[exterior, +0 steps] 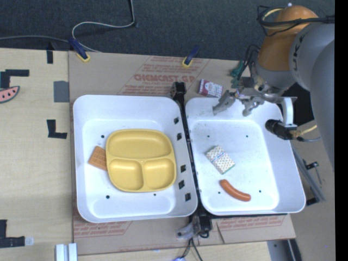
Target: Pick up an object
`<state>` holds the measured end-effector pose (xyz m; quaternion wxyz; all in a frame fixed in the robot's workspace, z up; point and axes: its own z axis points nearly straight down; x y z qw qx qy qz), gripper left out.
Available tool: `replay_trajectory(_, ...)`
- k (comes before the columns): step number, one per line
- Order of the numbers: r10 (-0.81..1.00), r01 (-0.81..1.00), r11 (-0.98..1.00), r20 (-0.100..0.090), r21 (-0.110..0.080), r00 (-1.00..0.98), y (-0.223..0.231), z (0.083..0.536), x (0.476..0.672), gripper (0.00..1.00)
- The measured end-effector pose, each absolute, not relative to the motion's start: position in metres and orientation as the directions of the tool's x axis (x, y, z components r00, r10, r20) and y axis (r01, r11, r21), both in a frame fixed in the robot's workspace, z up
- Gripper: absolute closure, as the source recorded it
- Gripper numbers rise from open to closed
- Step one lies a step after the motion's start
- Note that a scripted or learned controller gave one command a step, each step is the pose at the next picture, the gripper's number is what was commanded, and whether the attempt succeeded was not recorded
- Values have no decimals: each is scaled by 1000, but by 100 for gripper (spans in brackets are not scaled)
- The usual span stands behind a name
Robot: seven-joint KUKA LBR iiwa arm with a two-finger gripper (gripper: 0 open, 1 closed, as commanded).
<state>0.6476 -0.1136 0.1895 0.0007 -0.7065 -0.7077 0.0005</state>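
bench | cardboard sheet | two white bins: left, right | small packet on cardboard

A printed brown cardboard sheet is laid over the pale wooden bench and is pinned at its far edge by two blue-and-yellow clamps. A small red-and-white packet is seen lying on it. Black tape marks are stuck to the bench.

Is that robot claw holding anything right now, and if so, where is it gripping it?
Nothing is held. The gripper hangs open over the far edge of the right bin, with no object between its fingers. The hot dog and patterned block lie untouched.
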Motion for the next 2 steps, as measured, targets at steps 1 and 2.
replay_trajectory(1,1000,1000,1,1,1,-1,-134,97,575,0)
replay_trajectory(2,1000,1000,-1,-1,14,1,-105,90,542,0)
